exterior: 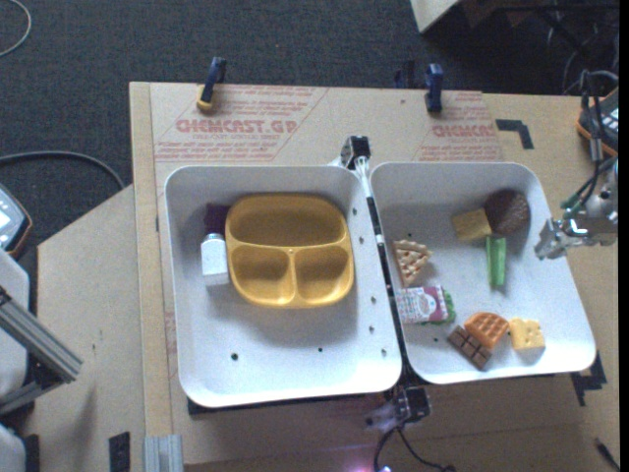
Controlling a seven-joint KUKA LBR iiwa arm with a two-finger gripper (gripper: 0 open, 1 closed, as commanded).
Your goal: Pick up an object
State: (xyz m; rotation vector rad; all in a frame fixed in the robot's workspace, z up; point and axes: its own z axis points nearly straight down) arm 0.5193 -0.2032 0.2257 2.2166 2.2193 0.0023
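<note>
We see the gripper [552,236] at the right bin's [565,298] edge; if it is released or clenched, we cannot tell. The green plastic stick [496,261] lying nearby seems light and stiff; take its narrow sides.

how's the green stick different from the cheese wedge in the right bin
The green stick is long, thin and green; the cheese wedge is short, chunky and yellow. The stick lies mid-bin, below the brown ball; the cheese sits near the front edge beside the waffle. Both lie in the right bin.
</note>
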